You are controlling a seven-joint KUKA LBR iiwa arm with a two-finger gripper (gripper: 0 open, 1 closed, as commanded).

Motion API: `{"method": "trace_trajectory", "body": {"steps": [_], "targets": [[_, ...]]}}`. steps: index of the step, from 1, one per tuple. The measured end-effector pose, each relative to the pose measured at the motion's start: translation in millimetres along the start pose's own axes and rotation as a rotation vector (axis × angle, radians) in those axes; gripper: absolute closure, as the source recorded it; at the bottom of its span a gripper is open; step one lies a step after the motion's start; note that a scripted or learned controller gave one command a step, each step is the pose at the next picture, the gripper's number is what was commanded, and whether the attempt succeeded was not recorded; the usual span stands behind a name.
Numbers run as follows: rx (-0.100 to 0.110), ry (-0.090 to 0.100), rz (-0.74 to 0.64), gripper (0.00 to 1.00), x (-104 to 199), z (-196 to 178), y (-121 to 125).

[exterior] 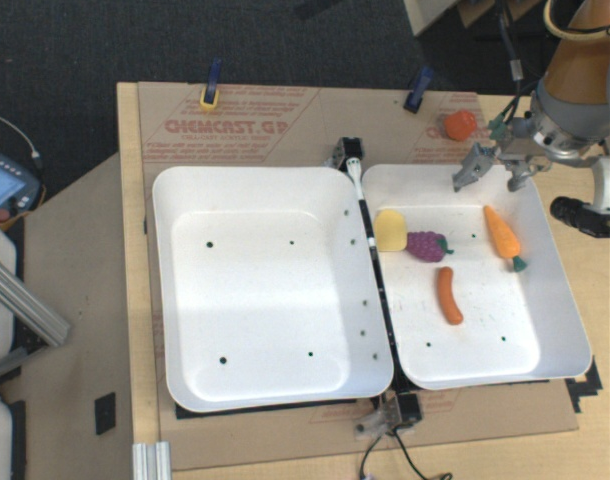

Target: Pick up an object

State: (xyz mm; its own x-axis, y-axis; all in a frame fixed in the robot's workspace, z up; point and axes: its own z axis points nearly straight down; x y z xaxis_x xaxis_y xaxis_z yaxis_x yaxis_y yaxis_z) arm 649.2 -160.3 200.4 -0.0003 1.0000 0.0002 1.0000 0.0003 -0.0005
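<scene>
Hovering over the right bin (555,298), my gripper (493,170) spread wide, holding nothing.
Carrot (501,233), sausage (449,296), grapes (426,245) and yellow piece (390,230) lie below.

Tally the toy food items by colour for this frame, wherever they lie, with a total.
Orange: 2, carrot and sausage, both in the right bin
Yellow: 1, yellow piece
Purple: 1, grapes
Red-orange: 1, tomato-like piece on the board behind the bins
Total: 5
</scene>
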Motion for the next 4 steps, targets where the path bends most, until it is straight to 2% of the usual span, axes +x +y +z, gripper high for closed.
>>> {"method": "trace_trajectory", "body": {"steps": [1,2,3,4], "targets": [[0.001,0.001,0.001,0.00,18.0,-68.4,-60.6],[0.008,0.003,0.005,0.00,-30.2,40.6,-131.0],[-0.015,-0.005,-0.003,0.00,-15.6,-130.8,-128.1],[0.001,0.002,-0.005,0.00,20.4,19.8,-63.8]]}}
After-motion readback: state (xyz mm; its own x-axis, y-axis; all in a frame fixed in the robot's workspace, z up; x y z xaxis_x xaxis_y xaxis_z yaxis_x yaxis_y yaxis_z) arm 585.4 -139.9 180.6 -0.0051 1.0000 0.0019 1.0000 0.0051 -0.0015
